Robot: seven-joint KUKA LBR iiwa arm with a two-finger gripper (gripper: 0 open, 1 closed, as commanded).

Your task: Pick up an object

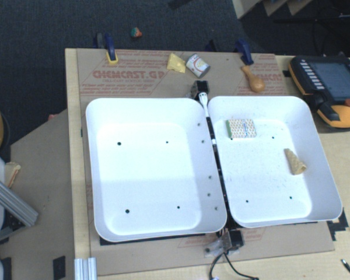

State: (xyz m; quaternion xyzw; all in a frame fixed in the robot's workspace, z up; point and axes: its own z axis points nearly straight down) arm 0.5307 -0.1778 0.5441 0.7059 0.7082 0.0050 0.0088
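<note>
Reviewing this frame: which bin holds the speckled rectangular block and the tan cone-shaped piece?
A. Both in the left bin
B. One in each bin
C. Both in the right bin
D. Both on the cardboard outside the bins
C: the speckled block and the tan cone-shaped piece both lie on the floor of the right bin.

The brown board [140,74] under the bins reads "CHEMCAST".

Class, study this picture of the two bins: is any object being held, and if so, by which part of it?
Nothing is seen held. The patterned packet and the tan cone-shaped piece both lie loose on the floor of the right bin, apart from each other.
</note>
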